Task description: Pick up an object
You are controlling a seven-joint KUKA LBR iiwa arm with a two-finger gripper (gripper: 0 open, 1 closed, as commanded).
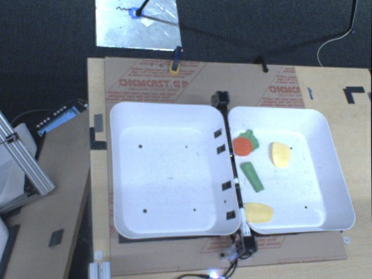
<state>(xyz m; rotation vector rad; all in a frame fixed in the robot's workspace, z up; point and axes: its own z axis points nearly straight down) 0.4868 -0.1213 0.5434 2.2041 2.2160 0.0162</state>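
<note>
Camera view, top-down at a slant. Two white bins sit side by side on a brown board [145, 80] w/ red print. Their inner rims touch, and black clips [221, 149] run along that seam.

L bin [168, 173]: bare white floor w/ a few small dark dots.

R bin [317, 179] has all the pickable stuff, bunched toward its left half:
- red round [242, 147], near the seam in the upper part, w/ a green leafy bit [251, 136] touching its upper right edge.
- green stick [252, 176], just below the red round, tilted, top end toward the seam. Looks apart from the red one, but the gap is small.
- pale yellow piece [280, 154], right of the red round, clear of the others.
- yellow lump [258, 213], low in the bin, close to the front-left corner by the seam.

Around the board: a foil sheet [138, 15] on the dark floor up top, w/ a thin black rod crossing it. A yellow clip [175, 68] at the board's far edge. A white cable [337, 36] loops at upper right. Metal framing [23, 161] stands at the left.

My gripper: wide, narrow or holding sth, can't tell from this. Nothing in the R bin looks lifted; all four items lie flat on the bin floor.
</note>
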